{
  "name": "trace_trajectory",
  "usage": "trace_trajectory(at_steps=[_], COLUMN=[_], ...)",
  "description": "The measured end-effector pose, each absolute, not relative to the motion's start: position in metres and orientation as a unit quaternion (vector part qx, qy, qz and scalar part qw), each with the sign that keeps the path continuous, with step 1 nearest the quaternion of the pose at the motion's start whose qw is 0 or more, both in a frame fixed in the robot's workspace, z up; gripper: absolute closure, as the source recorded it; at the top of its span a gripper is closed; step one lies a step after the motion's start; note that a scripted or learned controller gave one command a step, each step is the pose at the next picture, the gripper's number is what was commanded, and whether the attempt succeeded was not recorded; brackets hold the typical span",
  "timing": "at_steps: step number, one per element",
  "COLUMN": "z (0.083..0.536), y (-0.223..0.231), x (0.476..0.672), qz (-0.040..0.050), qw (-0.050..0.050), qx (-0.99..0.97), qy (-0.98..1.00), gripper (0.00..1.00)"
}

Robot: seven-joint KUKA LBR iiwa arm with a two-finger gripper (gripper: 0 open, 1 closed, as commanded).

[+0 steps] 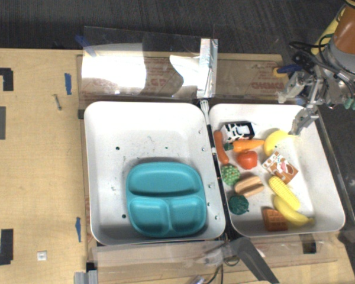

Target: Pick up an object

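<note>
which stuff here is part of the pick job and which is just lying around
For the job:
gripper
right bin
toy food in it: banana, corn cob, hot dog, tomato, lemon

Just lying about:
left bin
teal divided tray
clear plastic sheet

Desk (pixel 29 158): tan board surface, with black corner marks at its 9 o'clock edge and short blue tape strips.
Left bin (pixel 100 135): shallow, white, resting on the desk at centre.
Right bin (pixel 328 188): shallow, white, at 3 o'clock, touching the left bin's side.
Clear plastic sheet (pixel 142 70): at 12 o'clock, just behind the left bin, catching glare.
</note>
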State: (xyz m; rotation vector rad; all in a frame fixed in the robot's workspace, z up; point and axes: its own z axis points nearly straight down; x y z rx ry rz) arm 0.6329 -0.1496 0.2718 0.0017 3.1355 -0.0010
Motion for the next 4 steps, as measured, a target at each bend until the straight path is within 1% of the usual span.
trace_trajectory(at_steps=[1, 2, 3, 4], z=[0.134, 0.088, 0.088, 0.088], y=[-0.131, -0.166, -0.145, -0.128], x=[0.643, 0.579, 0.552, 0.651], qz=[0.0020, -0.0002, -0.0004, -0.0002], qw=[-0.004, 0.003, 0.003, 0.004], qx=[-0.032, 0.016, 0.006, 0.022], qy=[0.999, 1.000, 1.000, 1.000], gripper=[0.00, 0.00, 0.00, 0.00])
